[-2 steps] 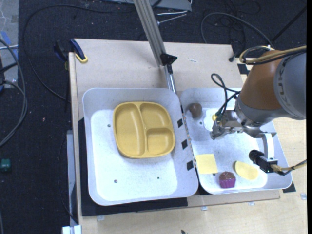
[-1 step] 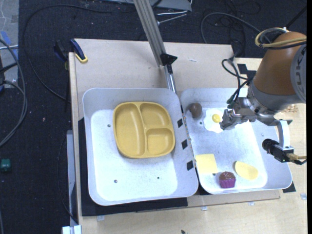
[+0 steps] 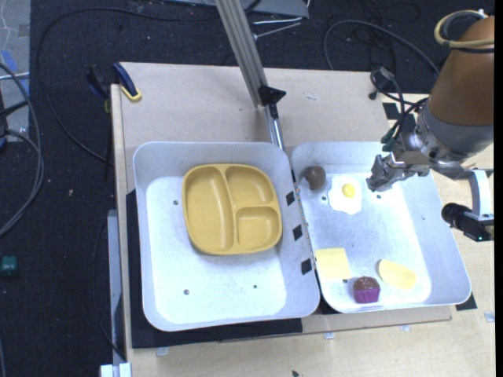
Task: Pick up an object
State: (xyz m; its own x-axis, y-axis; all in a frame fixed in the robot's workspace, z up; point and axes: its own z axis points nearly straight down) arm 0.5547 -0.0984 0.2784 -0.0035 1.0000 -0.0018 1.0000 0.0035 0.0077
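Along the near edge of the right bin (image 3: 440,285) sit a purple cupcake (image 3: 366,289), a yellow square block (image 3: 332,262) and a pale yellow oval piece (image 3: 397,274). Toward its far left corner lie a fried egg (image 3: 346,195) and a brown ball (image 3: 315,177). The gripper (image 3: 380,179) hangs just right of the egg; finger state cannot be told. The left bin (image 3: 157,289) contains a yellow divided tray (image 3: 233,209) in its far half.

The arm (image 3: 464,85) ran off the right edge of the frame, so most of it was cut off. The hand (image 3: 382,176) was dark and tiny at center right, couldn't make out its tips. The brown lump (image 3: 314,177) beside the fried egg (image 3: 346,195) was too small to identify.
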